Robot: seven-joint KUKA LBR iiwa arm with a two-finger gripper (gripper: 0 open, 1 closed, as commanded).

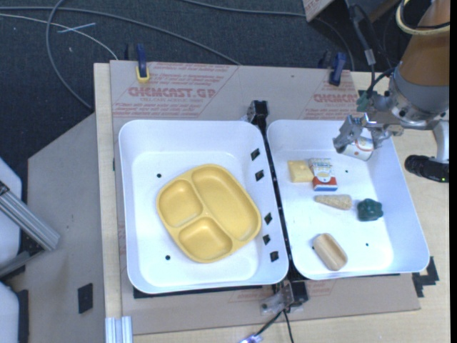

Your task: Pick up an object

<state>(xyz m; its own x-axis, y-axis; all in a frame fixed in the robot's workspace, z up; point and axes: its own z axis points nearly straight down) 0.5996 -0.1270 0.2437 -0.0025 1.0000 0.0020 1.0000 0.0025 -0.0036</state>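
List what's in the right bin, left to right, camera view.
Yellow block → red-white-blue carton → tan bread roll → pale wedge → green toy.

- One camera fixed above the bench [178,84], looking down at a slant.
- Both white bins [136,191] fit within its fairly near view.

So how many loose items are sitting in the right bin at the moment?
5 in the right bin: yellow block, small carton, wedge piece, green item, tan bread roll. The gripper could hide another.
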